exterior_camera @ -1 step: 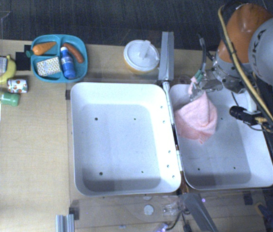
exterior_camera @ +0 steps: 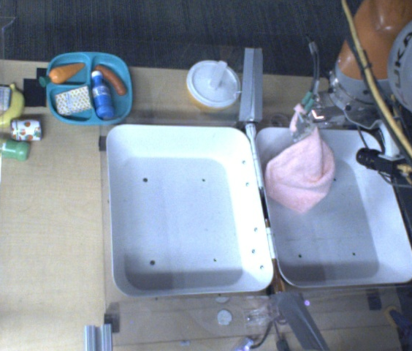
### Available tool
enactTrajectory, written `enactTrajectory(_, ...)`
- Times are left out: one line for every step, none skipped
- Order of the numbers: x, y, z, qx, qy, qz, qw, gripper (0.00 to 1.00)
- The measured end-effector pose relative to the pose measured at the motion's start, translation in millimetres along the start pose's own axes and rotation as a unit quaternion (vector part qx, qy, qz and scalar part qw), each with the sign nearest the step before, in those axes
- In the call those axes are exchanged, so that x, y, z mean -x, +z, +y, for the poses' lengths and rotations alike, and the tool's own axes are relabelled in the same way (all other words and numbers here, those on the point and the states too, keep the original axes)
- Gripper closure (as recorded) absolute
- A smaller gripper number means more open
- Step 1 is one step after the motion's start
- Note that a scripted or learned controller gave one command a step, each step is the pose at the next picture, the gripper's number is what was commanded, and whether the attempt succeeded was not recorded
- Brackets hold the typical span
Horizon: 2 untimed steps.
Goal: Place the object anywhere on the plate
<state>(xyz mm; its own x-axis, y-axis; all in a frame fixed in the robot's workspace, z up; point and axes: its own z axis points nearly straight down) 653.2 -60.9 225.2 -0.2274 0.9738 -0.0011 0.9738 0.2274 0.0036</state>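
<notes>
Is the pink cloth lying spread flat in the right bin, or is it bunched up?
Bunched up. The pink cloth hangs as a gathered lump, its top corner pinched at the gripper, over the right bin.

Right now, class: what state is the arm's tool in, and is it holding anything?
Tool: shut on the pink cloth, pinching its top corner above the right bin.

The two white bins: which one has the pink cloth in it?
The right bin, on the arm's side. The pink cloth hangs over its upper left part, pinched at the top by the gripper. The left bin doesn't have it.
</notes>
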Motion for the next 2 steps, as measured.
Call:
enactTrajectory(-42, -4, 9, 0.0, -0.201, 0.0, 0.9795, 1.0)
enactTrajectory(-90, -13, 29, 0.001, -0.392, 0.0, 0.9199, 1.0)
